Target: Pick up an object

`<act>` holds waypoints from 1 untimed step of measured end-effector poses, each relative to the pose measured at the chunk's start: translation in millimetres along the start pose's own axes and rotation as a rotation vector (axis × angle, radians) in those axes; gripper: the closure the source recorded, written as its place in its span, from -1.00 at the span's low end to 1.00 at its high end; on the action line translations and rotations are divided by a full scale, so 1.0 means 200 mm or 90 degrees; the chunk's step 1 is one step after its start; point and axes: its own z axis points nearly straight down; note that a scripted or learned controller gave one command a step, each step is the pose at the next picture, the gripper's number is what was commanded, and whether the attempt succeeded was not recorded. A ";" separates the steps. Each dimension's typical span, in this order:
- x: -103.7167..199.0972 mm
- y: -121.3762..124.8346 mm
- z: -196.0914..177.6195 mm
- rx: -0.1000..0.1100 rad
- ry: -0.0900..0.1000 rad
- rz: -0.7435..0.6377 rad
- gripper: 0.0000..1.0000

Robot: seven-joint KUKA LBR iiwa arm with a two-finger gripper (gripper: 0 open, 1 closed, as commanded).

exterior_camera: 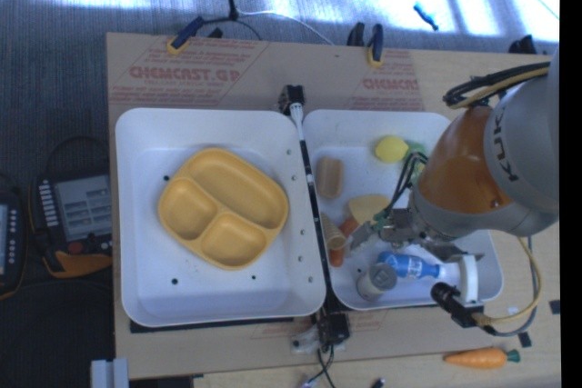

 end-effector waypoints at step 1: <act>0.00 0.31 0.05 -0.015 -0.005 0.000 -1.00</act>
